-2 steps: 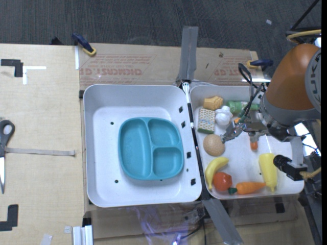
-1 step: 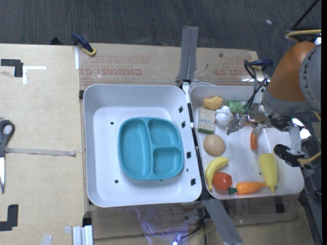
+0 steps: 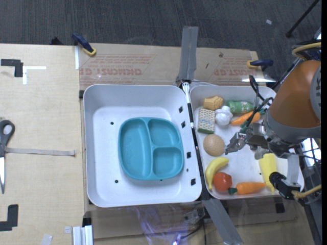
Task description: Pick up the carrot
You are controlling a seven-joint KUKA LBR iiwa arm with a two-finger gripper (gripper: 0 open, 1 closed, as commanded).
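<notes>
Two white bins side by side, centre to right of frame. Left bin [image 3: 92,147] w/ a teal divided plate [image 3: 151,148] in its middle, three compartments. Right bin [image 3: 240,88] crowded w/ toy food: yellow corn piece [image 3: 213,102] at upper left, checkered sponge-like block [image 3: 206,120] just below it, white garlic-like item [image 3: 223,116] beside those, green item [image 3: 239,106] along the top wall, tan egg-shaped item [image 3: 214,145] mid-left, banana [image 3: 215,169] lower left, red tomato [image 3: 222,181] touching the banana's lower end, yellow item [image 3: 267,165] at right, partly behind the arm. Two orange carrots visible: carrot [image 3: 249,188] w/ green stub lying flat along the bottom wall, just right of the tomato; second carrot [image 3: 242,119] tilted in the upper part, next to the green item, partly under cables. Arm [image 3: 296,101] in from the right edge, orange band big in upper right, wrist over the right bin. Gripper [image 3: 236,143] pointing left, tips just right of the egg-shaped item, between the two carrots, touching neither. Fingers too small & dark: open or closed, can't tell; nothing seen clamped. Scissors [image 3: 5,147] at far left on the bench, blue clamps [image 3: 84,44] along the upper edge.
</notes>
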